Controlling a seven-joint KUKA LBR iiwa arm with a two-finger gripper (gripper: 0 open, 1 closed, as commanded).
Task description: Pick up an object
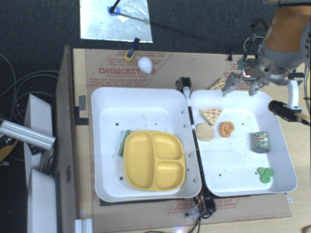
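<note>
Above right bin's [279,130] rim, tool [241,86] seemingly open.

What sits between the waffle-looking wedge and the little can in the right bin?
In the camera view, an orange ring lies between the wedge and the can; the rest is bare bin floor.

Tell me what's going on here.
A robot arm is set to pick something up. Its gripper hangs open over the far edge of the right bin, holding nothing. That bin has a waffle wedge, cookie, pretzel, can and green toy. The left bin holds a yellow tray.
</note>
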